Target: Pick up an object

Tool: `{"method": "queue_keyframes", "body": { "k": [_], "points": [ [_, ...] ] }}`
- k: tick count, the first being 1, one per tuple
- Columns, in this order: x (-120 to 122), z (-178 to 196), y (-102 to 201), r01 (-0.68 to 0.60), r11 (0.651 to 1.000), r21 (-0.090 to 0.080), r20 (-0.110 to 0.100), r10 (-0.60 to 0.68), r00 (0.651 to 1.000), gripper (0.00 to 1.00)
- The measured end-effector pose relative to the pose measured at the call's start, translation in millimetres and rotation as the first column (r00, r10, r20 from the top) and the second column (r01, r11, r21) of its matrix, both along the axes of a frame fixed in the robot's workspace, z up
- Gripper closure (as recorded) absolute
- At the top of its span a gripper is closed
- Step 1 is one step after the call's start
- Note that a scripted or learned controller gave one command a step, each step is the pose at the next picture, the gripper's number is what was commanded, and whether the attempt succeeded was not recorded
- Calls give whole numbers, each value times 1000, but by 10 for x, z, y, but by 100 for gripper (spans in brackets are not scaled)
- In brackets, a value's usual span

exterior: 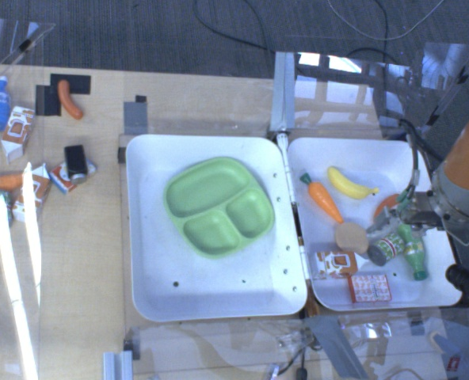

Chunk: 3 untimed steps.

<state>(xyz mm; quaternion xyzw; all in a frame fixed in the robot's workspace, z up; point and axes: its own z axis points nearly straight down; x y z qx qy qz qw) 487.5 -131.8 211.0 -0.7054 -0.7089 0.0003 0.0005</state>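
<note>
carrot [324, 199] lengthwise, green top toward upper left

A dark grey carpet [139, 22] is covering the floor behind the light wooden bench [76, 291]. Black cables [242, 10] are lying on it, and bright light is reflecting at the left.

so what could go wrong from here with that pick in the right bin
1. The gripper sits low over a tight cluster: a green plastic bottle, a dark can with a red label and a red-orange rounded piece. It may nudge or catch several at once.
2. The can lies tilted against a tan round disc, so it could roll or slip away.
3. The bin's right wall is close, leaving little room.
</note>
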Motion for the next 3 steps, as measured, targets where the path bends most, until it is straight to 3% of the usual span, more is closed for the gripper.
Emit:
{"method": "queue_keyframes", "body": {
  "k": [1, 2, 3],
  "points": [
    [112, -1010, -444, 71, 997, 6, 20, -71, 997, 0],
    [104, -926, -453, 72, 997, 3, 17, -72, 997, 100],
    [4, 286, 230, 125, 992, -1, 6, -125, 992, 100]
  ]
}}
